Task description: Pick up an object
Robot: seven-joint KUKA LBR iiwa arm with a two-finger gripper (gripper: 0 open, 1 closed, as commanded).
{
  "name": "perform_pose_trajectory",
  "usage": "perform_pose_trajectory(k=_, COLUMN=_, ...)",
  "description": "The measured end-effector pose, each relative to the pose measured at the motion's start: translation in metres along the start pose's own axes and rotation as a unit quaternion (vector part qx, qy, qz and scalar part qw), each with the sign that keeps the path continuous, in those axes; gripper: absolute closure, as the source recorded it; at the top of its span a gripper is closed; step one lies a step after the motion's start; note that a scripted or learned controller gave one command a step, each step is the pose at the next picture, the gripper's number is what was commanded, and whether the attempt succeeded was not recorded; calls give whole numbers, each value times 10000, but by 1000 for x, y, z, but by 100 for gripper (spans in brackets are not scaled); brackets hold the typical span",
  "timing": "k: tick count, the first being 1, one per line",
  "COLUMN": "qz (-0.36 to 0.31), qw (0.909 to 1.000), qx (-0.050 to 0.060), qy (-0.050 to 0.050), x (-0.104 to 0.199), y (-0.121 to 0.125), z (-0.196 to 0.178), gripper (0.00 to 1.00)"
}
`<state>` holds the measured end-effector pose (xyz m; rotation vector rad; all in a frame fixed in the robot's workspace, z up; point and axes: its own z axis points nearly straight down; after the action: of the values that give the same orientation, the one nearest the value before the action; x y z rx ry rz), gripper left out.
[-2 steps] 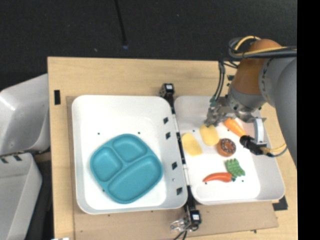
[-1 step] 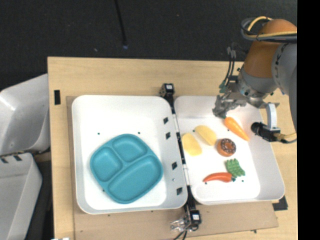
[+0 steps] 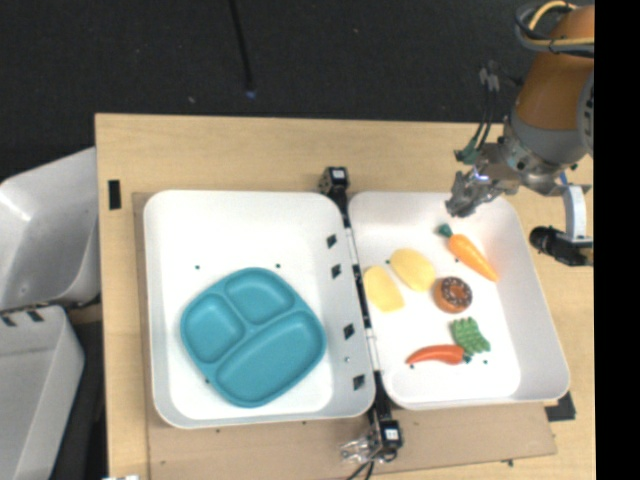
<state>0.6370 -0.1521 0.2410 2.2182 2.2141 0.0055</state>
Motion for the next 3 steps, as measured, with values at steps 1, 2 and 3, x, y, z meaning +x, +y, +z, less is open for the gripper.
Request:
perform_pose_trajectory(k=1, qz=-19, qw=10000, qx=10, qy=4, x=-2, y=1, z=-47, gripper=100)
perform_pose_trajectory(k=2, qz=-38, qw=10000, qx=39, qy=17, x=56, y=-18, z=-40, gripper=100)
perform_pose_trajectory(k=3, qz=-39, qw=10000, qx=45, qy=19, x=109, y=-39, z=-22, gripper=100)
